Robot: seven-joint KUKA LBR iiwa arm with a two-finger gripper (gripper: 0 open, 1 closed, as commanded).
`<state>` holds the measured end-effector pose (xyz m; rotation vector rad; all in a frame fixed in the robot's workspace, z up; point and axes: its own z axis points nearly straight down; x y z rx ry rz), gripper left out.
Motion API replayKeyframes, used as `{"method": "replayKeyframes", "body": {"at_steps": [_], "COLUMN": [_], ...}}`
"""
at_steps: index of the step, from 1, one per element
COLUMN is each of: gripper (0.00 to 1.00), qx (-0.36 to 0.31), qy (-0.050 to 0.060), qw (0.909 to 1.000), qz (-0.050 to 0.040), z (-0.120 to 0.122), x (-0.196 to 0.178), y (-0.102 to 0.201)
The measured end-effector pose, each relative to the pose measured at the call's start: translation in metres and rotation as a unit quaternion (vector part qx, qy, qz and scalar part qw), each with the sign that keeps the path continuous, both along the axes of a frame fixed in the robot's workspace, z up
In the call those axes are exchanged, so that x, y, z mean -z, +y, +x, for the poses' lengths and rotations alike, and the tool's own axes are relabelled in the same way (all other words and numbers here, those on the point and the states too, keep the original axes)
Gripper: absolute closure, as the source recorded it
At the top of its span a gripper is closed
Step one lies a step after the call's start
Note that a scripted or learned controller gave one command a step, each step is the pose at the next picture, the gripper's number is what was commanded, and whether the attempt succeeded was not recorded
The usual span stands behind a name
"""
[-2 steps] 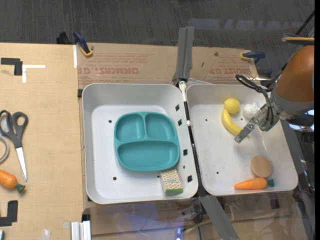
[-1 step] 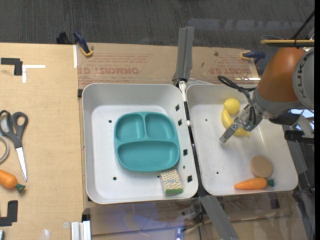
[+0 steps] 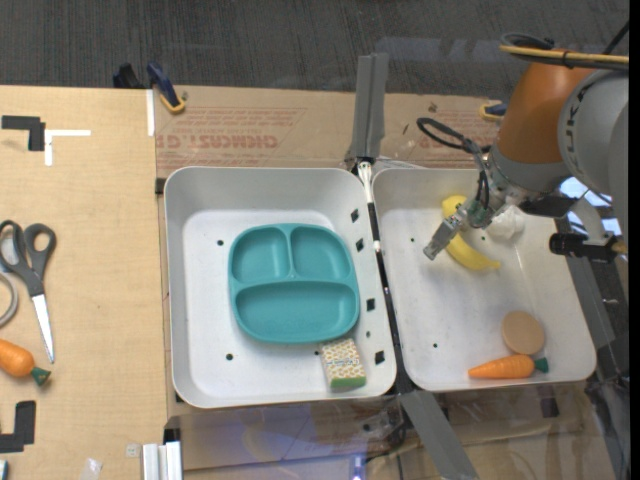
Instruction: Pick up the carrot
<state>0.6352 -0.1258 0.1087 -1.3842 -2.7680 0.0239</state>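
The gripper (image 3: 442, 240) angles down-left from the grey, orange-banded arm (image 3: 540, 118) over the right bin (image 3: 560, 368), just beside a curved yellow banana (image 3: 470, 253); its grip cannot be made out. The tapered orange carrot (image 3: 505, 368) lies well apart near the bin's front edge, beside a round tan disc (image 3: 522, 332).

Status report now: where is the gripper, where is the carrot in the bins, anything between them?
Gripper over right bin, beside banana, holding nothing seen. Carrot lies at bin's near edge, untouched. Tan disc just behind carrot.
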Motion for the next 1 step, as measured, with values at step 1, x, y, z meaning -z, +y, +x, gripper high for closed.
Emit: {"method": "replayKeyframes", "body": {"at_steps": [1], "gripper": [0.0], "qx": [0.034], "qy": [-0.024], "qw": [0.9991], "qz": [-0.0048], "z": [-0.0982], "x": [0.0171], "y": [-0.0565]}}
